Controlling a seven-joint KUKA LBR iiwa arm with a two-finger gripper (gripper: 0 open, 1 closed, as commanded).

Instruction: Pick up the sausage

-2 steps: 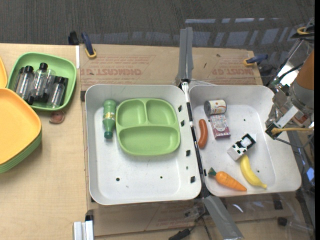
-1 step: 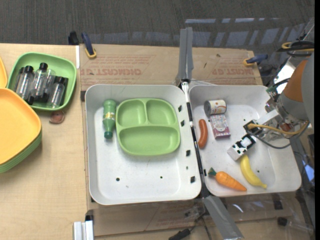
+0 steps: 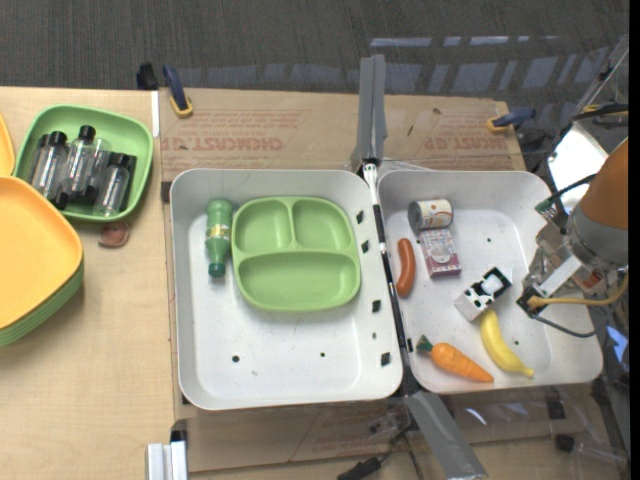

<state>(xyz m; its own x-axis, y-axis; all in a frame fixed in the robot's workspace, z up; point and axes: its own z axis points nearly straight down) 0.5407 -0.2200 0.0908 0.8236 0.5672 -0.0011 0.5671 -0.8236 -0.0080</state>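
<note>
The gripper (image 3: 537, 290) hangs over the right bin's (image 3: 500, 193) three o'clock edge, its tip a dark blur, so the grip cannot be told, and the arm is cut off by the frame. At the near rim lie a carrot (image 3: 455, 360) and banana (image 3: 503, 344). The sausage (image 3: 405, 266), reddish-orange and slightly curved, lies lengthwise against the bin's nine o'clock wall, bare floor at its near end, a pink box (image 3: 440, 253) just beside it.

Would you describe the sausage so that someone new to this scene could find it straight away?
Look in the right-hand white bin, along its left wall next to the divider between the two bins. The sausage lies there, a smooth reddish-orange link set lengthwise, just left of the pink carton. Unlike the carrot lower down, it has rounded ends and no green top.
</note>
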